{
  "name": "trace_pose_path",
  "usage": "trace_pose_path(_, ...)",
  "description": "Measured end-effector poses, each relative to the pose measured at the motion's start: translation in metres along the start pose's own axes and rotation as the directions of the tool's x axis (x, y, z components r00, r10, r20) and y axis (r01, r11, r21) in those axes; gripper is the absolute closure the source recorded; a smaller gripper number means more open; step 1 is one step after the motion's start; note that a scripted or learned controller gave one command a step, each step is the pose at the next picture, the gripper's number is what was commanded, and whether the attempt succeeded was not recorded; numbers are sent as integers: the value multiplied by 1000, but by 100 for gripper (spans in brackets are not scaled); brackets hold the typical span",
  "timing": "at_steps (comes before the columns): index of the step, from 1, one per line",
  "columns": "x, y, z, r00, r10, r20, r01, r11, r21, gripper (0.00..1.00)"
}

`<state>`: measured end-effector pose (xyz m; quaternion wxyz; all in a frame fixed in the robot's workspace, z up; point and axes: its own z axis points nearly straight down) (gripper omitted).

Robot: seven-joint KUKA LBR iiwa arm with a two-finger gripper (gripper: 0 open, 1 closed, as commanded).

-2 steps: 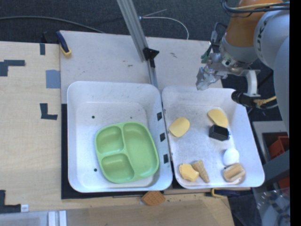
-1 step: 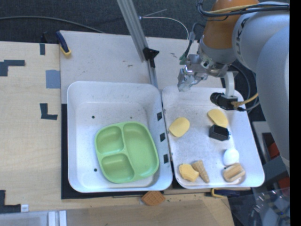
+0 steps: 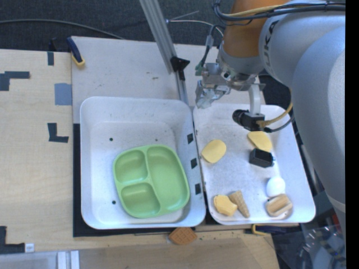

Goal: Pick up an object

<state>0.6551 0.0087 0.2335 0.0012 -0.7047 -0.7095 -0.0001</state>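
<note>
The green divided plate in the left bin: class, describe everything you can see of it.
The green divided plate is a light green, rounded-rectangle tray that looks like smooth plastic. Raised ridges split it into three compartments: two smaller ones on its left, one longer one on its right. Nothing lies in them. It sits flat, turned slightly, on the floor of the left white bin, toward the near right corner, close to the bin's walls there.

A green tray lies in a white bin; yellow chip, black block.
</note>
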Motion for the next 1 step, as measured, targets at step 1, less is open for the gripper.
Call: trace_pose_path(1, 52, -10, -8, 1000, 0, 0, 0, 1000, 1, 100)
